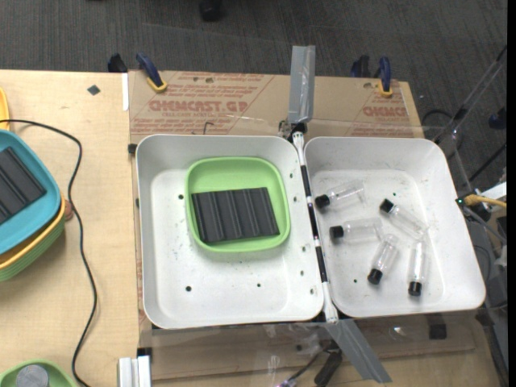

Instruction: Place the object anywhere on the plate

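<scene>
Green square plastic plate (237, 204) with its dark ribbed insert sits in the left white bin (161, 289); five clear, black-capped plastic vials (376, 236) lie scattered in the right white bin (447, 289), just across the shared rim, so any carry runs leftward. Gripper state: cannot tell.

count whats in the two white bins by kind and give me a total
Clear plastic vials with black caps: 5, all lying in the right bin, at and
Green square plastic plate: 1, in the left bin
Dark grey ribbed rectangular mat: 1, lying on the plate
Total: 7
</scene>
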`<state>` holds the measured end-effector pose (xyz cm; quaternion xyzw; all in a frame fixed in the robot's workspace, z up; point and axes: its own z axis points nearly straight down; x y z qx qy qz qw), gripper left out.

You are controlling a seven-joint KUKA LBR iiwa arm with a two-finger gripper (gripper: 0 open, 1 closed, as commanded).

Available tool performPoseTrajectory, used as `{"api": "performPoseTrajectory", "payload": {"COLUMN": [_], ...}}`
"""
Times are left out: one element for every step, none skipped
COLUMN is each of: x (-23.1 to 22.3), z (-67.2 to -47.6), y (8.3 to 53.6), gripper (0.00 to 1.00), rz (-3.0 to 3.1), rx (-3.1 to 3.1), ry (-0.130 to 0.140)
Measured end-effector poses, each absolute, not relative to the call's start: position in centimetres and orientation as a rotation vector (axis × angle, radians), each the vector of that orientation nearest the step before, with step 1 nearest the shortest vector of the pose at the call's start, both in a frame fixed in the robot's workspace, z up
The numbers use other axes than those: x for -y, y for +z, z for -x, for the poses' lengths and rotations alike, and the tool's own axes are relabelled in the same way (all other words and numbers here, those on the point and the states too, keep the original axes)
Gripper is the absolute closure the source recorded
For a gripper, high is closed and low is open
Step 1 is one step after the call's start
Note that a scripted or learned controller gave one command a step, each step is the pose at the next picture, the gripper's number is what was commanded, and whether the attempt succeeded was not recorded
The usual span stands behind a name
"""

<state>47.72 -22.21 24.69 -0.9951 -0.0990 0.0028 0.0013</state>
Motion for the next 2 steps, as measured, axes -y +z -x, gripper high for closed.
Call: {"api": "performPoseTrajectory", "payload": {"x": [22.24,22.26], "z": [-47.72,-47.71], "y": [24.70,24.74], "gripper": [0.00,0.00], "rz": [3.124,3.125], "rx": [0.310,0.309], "ry": [0.008,0.008]}}
